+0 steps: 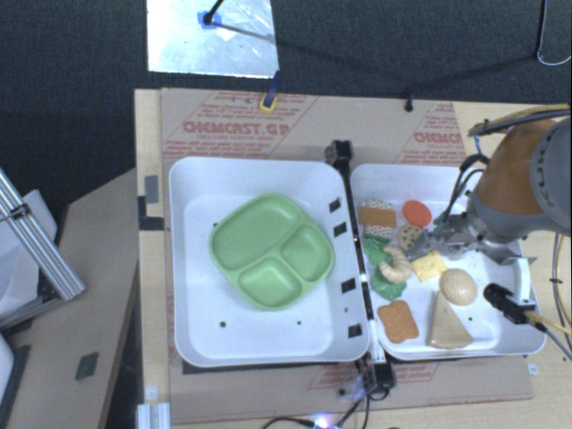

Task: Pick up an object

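Yellow cheese block [430,266] lies in the right bin [465,175], just beside the tool [444,237], which is low among the toy foods (round cookie [409,237] and green leaf [385,280] close by). Whether the tool grips anything, I cannot tell. This looks like the reach-and-grasp step; next, a clean closure and lift.

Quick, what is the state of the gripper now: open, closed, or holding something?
Gripper: cannot be told. It is low in the right bin, over the toy food beside the yellow cheese cube.
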{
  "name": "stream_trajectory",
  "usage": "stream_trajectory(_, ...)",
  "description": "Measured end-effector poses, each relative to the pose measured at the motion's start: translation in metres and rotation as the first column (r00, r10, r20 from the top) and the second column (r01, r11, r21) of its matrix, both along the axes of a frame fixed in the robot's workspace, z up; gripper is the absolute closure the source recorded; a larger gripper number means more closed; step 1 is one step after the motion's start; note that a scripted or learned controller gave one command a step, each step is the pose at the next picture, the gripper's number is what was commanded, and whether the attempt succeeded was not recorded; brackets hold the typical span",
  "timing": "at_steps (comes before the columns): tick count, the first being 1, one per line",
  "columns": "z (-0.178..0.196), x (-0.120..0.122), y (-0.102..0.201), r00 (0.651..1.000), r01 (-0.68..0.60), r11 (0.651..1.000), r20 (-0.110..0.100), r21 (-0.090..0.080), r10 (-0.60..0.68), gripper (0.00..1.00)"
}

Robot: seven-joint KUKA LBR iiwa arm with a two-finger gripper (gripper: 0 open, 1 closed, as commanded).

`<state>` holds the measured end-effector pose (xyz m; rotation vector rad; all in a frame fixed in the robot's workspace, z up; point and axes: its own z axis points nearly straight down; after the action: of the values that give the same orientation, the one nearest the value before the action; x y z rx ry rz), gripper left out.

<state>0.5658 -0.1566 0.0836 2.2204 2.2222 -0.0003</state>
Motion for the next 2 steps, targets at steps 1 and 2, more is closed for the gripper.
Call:
stream_trajectory(1,0.012,0.001,0.000,1.000,0.000,1.000,0.004,-0.001,0.000,1.00)
stream_trajectory(2,0.055,-0.001,0.000,1.000,-0.002,1.000,0.004,0.000,0.002,1.00)
